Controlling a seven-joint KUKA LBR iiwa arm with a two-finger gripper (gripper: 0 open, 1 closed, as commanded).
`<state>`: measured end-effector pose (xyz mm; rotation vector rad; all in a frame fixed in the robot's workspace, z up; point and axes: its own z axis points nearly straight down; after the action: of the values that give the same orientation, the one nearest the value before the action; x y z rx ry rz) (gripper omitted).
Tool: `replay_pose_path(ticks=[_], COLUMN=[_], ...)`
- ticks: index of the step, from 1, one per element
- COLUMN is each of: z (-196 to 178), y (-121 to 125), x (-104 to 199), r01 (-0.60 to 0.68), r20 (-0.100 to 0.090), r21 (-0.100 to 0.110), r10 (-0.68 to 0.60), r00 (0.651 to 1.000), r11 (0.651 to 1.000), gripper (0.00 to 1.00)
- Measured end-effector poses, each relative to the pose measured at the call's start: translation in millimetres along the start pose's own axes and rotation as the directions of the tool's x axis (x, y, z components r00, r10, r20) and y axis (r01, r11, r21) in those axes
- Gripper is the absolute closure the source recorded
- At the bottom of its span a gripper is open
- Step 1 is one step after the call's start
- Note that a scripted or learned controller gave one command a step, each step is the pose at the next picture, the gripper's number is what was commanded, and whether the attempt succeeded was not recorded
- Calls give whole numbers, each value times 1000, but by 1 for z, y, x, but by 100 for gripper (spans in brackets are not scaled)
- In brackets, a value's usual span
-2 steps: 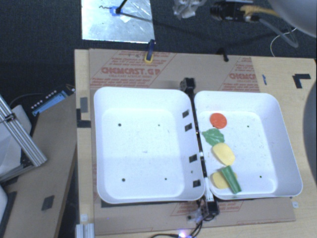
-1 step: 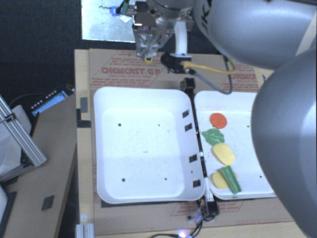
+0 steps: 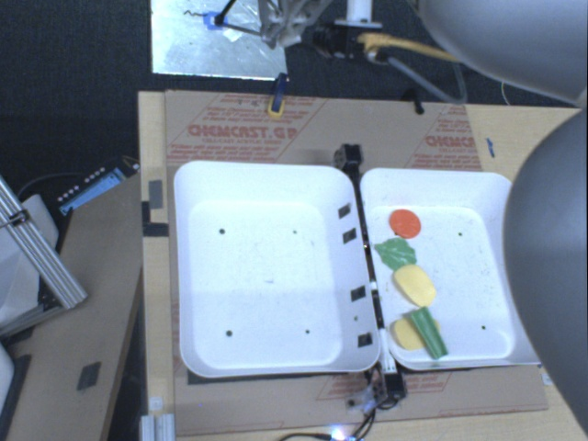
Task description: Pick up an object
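Gripper: not discernible, state cannot be told; grey arm [image 3: 551, 274] loomed at right | Surface: brown "CHEMCAST" cardboard sheet [image 3: 248, 127] beneath two glossy white plastic bins | Right bin [image 3: 478, 246]: round orange disc [image 3: 405, 223], leafy green piece [image 3: 395, 252], yellow ovals [image 3: 415, 286], green stick [image 3: 428, 332] lying diagonally, long axis far-left to near-right | Left bin [image 3: 266, 265]: speckled floor.

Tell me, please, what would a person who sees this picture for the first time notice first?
Probably the bright toys in the right bin, lined along its left side: an orange disc, a green leafy piece, a yellow piece and a green stick. The big grey arm looms at the right.
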<state>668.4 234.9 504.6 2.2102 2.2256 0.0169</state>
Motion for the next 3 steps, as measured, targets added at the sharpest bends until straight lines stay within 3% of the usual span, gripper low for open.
replay_pose_path(ticks=[1, 2, 3], z=[-33, -7, -32], y=[0, 0, 0], x=[0, -72, -46], r01=[0, -11, -3], r20=[2, 5, 3], r21=[6, 12, 7], r10=[0, 11, 3], r00=[1000, 1000, 1000], r11=[1000, 1000, 1000], gripper=[100, 100, 100])
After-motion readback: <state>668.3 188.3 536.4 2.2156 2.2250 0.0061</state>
